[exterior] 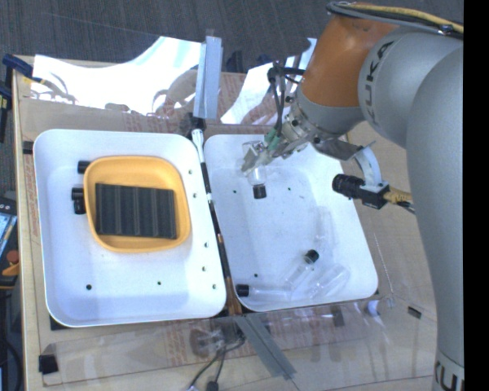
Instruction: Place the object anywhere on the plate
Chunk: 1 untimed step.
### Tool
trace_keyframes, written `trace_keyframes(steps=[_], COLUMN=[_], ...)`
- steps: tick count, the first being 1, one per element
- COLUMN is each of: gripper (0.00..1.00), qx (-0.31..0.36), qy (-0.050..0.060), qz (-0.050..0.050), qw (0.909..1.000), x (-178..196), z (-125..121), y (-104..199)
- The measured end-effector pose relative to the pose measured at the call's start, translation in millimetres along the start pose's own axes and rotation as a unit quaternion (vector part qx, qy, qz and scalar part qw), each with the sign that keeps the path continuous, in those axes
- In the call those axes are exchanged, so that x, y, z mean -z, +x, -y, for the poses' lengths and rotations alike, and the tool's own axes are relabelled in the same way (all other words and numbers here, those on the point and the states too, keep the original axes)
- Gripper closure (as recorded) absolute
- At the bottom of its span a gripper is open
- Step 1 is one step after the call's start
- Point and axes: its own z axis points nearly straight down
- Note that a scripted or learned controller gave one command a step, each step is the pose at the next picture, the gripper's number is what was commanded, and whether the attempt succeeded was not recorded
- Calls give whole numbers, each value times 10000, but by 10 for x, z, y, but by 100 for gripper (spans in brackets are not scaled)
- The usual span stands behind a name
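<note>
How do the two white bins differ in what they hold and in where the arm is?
The left bin holds a yellow plate with a dark ribbed insert; the right bin holds a clear plastic object near its front. The gripper hangs over the right bin's back part, while the left bin has no arm above it. Both bins are white, shallow and rounded at the corners.

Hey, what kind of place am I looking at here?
Most likely a robotics lab test bench. A grey and orange arm reaches over two white bins set side by side on a wooden bench, with a yellow plate in the left bin and loose cables about.
</note>
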Motion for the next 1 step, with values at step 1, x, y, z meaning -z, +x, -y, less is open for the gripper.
trace_keyframes(steps=[1], gripper=[100], qx=[582], qy=[11], qz=[-12], qw=[9983], x=[-391], z=[-3], y=[165])
